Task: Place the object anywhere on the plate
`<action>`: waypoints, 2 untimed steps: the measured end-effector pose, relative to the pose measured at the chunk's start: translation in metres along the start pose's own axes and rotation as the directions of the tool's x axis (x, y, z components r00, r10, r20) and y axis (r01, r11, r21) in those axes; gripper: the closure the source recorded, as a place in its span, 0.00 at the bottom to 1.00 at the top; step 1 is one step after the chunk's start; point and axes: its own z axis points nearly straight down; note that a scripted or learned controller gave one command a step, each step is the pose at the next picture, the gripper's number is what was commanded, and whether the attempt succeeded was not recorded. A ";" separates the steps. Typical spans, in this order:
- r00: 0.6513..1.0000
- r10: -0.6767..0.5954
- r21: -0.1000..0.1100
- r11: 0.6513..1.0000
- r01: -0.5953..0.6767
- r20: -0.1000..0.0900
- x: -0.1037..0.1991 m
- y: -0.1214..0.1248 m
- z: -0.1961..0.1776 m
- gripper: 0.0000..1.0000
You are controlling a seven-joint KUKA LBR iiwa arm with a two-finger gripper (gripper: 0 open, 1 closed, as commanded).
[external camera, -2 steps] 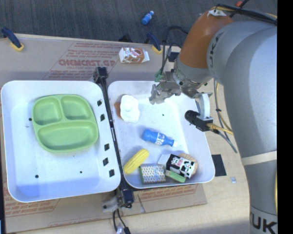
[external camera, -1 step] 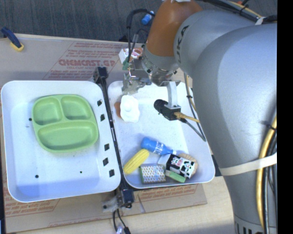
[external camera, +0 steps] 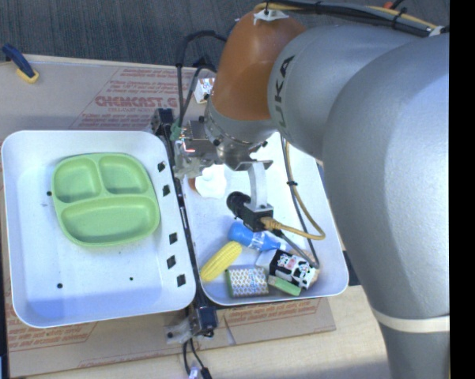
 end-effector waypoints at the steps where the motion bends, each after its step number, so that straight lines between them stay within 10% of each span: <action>1: 1.000 0.001 -0.002 1.000 -0.001 -0.001 0.046 0.014 -0.013 1.00; 2: 1.000 -0.001 0.003 1.000 0.001 0.002 0.109 -0.001 0.037 1.00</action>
